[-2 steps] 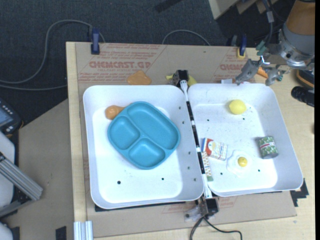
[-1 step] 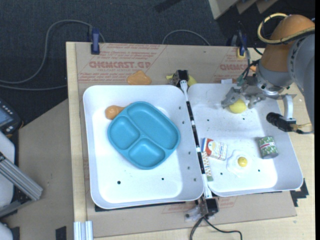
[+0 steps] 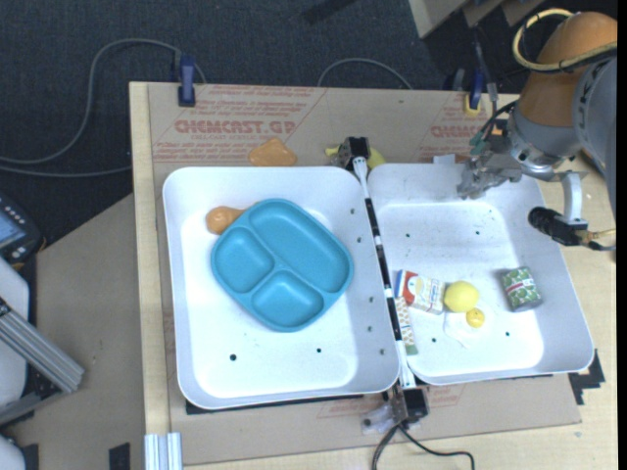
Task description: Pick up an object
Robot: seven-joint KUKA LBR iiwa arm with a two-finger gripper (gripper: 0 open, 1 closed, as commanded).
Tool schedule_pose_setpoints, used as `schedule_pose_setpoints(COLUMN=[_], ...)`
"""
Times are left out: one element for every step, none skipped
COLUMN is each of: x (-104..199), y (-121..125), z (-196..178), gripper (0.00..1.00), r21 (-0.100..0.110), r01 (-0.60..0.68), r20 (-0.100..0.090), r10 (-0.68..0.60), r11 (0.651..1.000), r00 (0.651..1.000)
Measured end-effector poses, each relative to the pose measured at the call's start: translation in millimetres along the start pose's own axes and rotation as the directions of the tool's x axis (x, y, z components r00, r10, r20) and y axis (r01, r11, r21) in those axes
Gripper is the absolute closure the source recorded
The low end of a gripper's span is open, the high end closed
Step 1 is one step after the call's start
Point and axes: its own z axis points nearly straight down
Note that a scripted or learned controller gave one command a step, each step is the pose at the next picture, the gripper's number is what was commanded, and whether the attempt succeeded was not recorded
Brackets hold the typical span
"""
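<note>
Blue divided plate (image 3: 281, 261) — three compartments, upright, flat in left bin, toward its upper middle. Orange object (image 3: 222, 219) touching plate's upper-left rim, partly hidden under it. Right bin: red-and-white packet (image 3: 421, 293) near left wall, lying flat; yellow lemon-like piece (image 3: 461, 297) just beside it; smaller yellow bit (image 3: 475, 317) below; green packet (image 3: 520, 288) near right wall — tilted.

Two bins sit side by side on the tabletop (image 3: 157, 262), their inner rims touching. In the left bin (image 3: 196, 360) a divided tray (image 3: 282, 262) lies near the middle, with a small rounded object (image 3: 219, 219) tucked at its far left edge. In the right bin (image 3: 441, 233), toward the near side, a small carton (image 3: 421, 292) lies leftmost, a lemon-shaped object (image 3: 462, 298) just right of it, and a small packet (image 3: 520, 288) farther right. The gripper (image 3: 480, 176) hangs over the right bin's far edge.
</note>
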Motion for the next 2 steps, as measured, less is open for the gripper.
schedule_pose_setpoints(x=[0.1, -60.8], y=[-0.6, -2.7], z=[1.3, -13.7], gripper=[0.00, 0.00], r21=[0.002, 0.005], r01=[0.000, -0.005], r20=[0.000, 0.002], r10=[0.000, 0.005], r11=[1.000, 1.000], r00=[1.000, 1.000])
